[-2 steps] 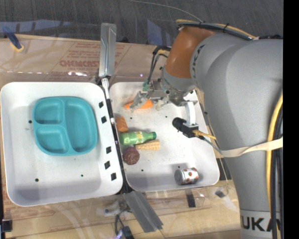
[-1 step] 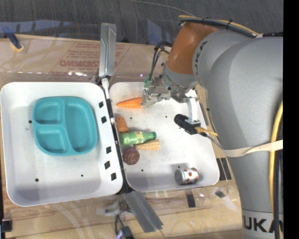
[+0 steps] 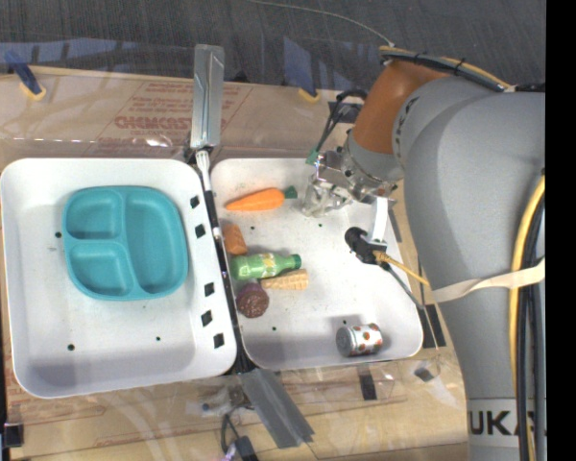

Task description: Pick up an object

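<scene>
Jaws [image 3: 319, 200] are low in the right bin [image 3: 403, 301] near its back wall, just right of the carrot [image 3: 256, 200]; can't tell if they're open or shut, nothing seen between them. Green bottle [image 3: 265, 265], corn piece [image 3: 285, 281] and a brown round thing [image 3: 252, 301] sit bunched by the divider, can [image 3: 359, 338] near the front. Left bin [image 3: 19, 286] has a teal divided plate [image 3: 125, 241].
</scene>
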Tool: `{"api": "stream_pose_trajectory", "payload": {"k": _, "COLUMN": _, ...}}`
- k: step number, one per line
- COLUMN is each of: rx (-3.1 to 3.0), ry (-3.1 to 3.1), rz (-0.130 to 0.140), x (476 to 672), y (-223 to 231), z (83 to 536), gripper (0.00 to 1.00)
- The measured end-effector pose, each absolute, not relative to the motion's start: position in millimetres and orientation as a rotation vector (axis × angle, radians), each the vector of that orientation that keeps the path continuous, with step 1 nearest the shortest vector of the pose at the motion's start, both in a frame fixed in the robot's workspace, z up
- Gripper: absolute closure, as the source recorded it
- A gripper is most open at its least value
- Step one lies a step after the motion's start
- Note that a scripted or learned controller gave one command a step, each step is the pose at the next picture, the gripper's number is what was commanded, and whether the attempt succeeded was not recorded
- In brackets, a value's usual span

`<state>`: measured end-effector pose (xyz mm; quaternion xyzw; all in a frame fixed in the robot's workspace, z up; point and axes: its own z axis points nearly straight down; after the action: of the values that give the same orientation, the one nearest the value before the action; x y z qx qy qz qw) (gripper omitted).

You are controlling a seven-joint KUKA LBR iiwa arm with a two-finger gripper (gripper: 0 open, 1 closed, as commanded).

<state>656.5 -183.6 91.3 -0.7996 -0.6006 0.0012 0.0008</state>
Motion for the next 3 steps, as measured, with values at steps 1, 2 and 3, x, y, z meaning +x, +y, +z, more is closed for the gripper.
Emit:
{"api": "stream_pose_trajectory", "payload": {"k": 1, "rx": -2.81, "ry": -1.402, "rz": 0.001, "x": 656.9, "y": -177.5, "z": 91.9, "gripper": 1.0}}
{"api": "stream_pose_trajectory", "payload": {"k": 2, "rx": -3.057, "ry": -0.695, "rz": 0.011, "x": 621.7, "y": -158.8, "z": 90.4, "gripper": 1.0}}
{"api": "stream_pose_trajectory", "payload": {"k": 3, "rx": -3.121, "ry": -0.327, "rz": 0.006, "x": 634.2, "y": -209.1, "z": 91.5, "gripper": 1.0}}
